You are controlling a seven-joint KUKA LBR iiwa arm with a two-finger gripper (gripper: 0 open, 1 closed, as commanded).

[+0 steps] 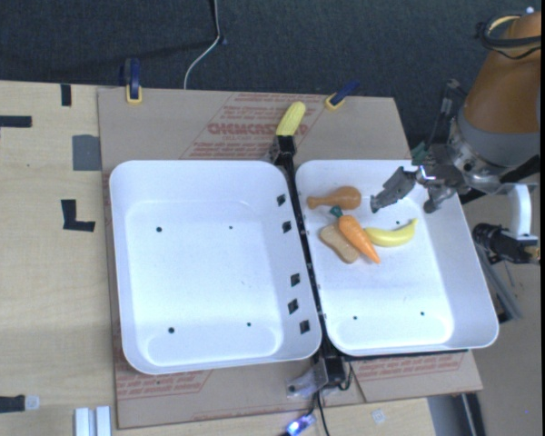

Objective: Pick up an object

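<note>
In the right bin (436,316) lie several toy foods in a cluster: a brown drumstick (336,198), an orange carrot (358,238) across a tan bread piece (336,243), and a yellow banana (392,235). My gripper (409,193) hangs over the bin's upper right part, just above the banana, with its two dark fingers spread apart and nothing between them.
The left bin (204,262) adjoins the right one along a clipped middle seam. Both bins rest on a cardboard sheet (245,125) held by yellow and blue clamps at the back. The arm's bulk comes in from the right over the bin's edge.
</note>
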